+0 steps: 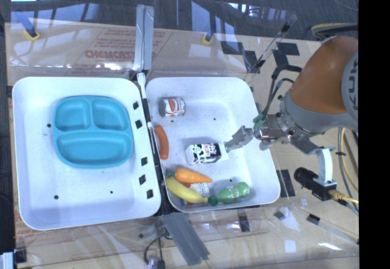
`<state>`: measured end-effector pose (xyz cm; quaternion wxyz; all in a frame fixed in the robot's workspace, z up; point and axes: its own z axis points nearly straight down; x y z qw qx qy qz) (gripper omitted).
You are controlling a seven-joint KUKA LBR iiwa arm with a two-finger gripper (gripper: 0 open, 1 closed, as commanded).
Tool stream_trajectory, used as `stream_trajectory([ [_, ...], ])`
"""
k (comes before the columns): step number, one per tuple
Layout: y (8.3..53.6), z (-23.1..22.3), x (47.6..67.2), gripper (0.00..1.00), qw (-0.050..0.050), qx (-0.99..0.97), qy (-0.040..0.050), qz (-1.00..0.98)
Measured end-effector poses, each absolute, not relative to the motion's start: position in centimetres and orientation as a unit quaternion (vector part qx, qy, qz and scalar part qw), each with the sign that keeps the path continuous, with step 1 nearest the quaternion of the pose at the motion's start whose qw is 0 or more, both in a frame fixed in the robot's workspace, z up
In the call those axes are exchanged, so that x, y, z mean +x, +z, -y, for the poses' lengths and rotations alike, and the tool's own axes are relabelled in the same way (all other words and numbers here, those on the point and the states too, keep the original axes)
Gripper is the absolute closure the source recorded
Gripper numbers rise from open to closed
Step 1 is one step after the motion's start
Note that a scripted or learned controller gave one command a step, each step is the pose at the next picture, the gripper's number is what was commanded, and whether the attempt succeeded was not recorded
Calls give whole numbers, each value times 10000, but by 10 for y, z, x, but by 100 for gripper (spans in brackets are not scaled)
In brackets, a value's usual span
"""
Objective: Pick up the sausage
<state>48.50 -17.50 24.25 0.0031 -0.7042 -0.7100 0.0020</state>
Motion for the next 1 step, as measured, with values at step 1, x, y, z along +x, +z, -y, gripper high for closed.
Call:
stream_trajectory([
  [1, 122, 109, 496, 0, 36, -6753, 22, 7376],
])
